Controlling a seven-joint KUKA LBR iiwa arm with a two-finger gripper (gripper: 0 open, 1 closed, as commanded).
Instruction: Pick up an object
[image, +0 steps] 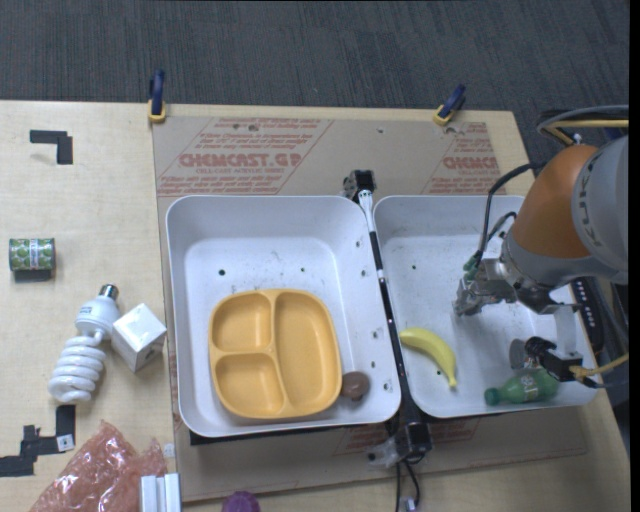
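The gripper (472, 297) hangs over the right bin (420, 235), its fingers' spread impossible to tell. A curved yellow banana (432, 351) lies near it, beside a green bottle (520, 388). Behind the bins, a brown board (250, 150) reads "CHEMCAST".

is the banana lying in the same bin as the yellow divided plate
No, the banana lies in the right bin, while the yellow divided plate sits in the left bin.
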